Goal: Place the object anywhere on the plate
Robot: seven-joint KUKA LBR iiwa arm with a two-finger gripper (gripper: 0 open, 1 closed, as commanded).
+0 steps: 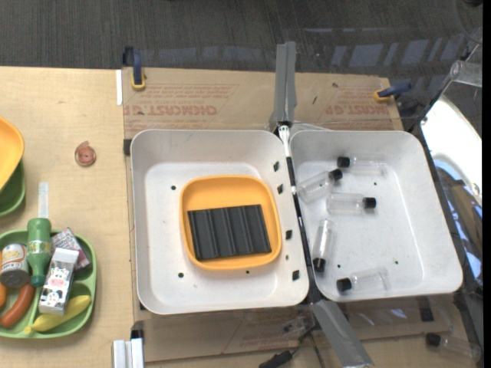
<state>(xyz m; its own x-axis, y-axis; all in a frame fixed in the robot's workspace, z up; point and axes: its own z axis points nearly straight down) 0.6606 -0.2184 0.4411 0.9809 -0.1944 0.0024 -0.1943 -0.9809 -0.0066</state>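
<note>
- Nearest the camera, in the right bin (418, 236): a clear vial (364, 281) with a black cap lay by the front wall. A second vial (323, 240) sat just beside the divider between the bins.
- Mid-bin: a third vial (347, 203) lay crosswise and a fourth vial (313, 183) lay tilted near the divider. A fifth vial (364, 162) was furthest back.
- I judged the task's object to be one of these vials. All five were in the right bin, none on the plate (230, 187).
- The plate, orange-yellow, sat in the middle of the left bin (153, 228), with a dark ribbed insert (229, 232) covering most of its floor.
- Risk 1: the vials were clear, round and lying flat. A pinch from above could squeeze one out sideways or roll it, and the try would come up empty.
- Risk 2: the second and fourth vials hugged the divider wall, so there was little room beside them. A descent there could clip the wall.
- Risk 3: the ribbed insert might let a dropped vial bounce or roll along the grooves — off the rim if released from high up.
- Risk 4: a carry across the divider at low height could snag its raised edge.
- Arm pose and jaw state — could not tell from this frame. I'd assume nothing was gripped.
- Far side: only cardboard (192, 106) behind the bins, no obstacle to the move.
</note>
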